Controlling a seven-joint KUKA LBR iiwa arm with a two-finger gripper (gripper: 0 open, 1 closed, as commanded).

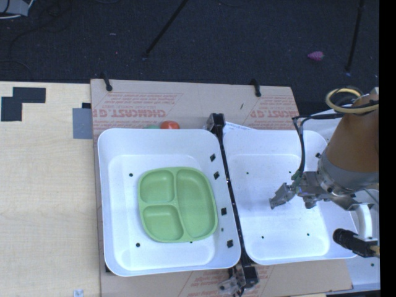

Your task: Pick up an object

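A light green divided plate (178, 203) lies flat in the left bin (117, 166), a little right of that bin's middle. My gripper (294, 199) hangs over the right bin (260, 166), near its right side, far from the plate. Its two fingers stand apart, the left fingertip (279, 198) pointing toward the bin's middle. Nothing sits between them. The orange band of the arm (354, 142) rises just above and to the right of the gripper.
A small red object (169, 125) rests behind the left bin's back rim on the cardboard sheet (185, 107). A black divider with clips (226, 190) runs between the two bins. Pale wooden bench (43, 197) stretches to the left.
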